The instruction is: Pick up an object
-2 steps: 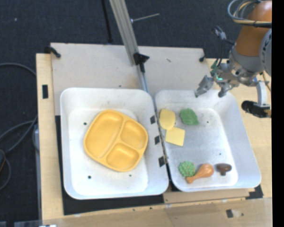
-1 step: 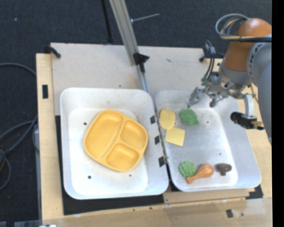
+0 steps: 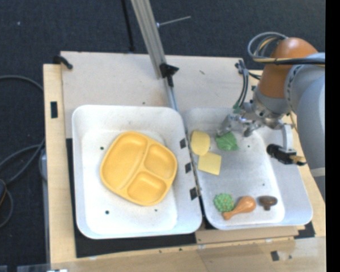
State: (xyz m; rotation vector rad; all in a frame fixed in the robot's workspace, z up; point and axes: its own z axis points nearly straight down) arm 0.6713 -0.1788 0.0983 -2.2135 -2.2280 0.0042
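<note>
**Jaws above green leafy piece, right bin; grip unconfirmed**

Jaws state: cannot tell, the wrist hardware blocks the tips from this angle. Nothing is visibly held.

Front edge of the right bin [image 3: 250,171]: an orange drumstick [image 3: 239,207] lies tilted, thick end up-right. A green floret [image 3: 222,201] touches its thin end, and a brown mushroom [image 3: 267,201] sits just beside it on the right. The left bin [image 3: 79,152] carries a yellow divided plate [image 3: 138,167], flat and rotated a bit.

Mid right bin, by the left wall: a yellow square slice [image 3: 209,164], with a pale round piece [image 3: 200,142] just behind it, the two touching or nearly so.

Further back is the likely target, a green leafy piece [image 3: 227,142]. It lies on the bin floor near the round piece but apart from it. The jaws hang right over its far edge, and the arm [image 3: 306,106] comes in from the right with the orange band [image 3: 280,67] above. The pale surface [image 3: 113,78] lies behind the bins.

Step, as I judge it: a descent or close on the leafy piece. To do it well, centre over the blob, not its back edge, go down close to the floor, and close across the narrow side. The piece looks soft and low, so a high close would probably miss.

Orientation: the piece is lumpy and nearly as wide as long. The long axis maybe runs left-right with a slight slant. No clear pointing end can be made out.
</note>
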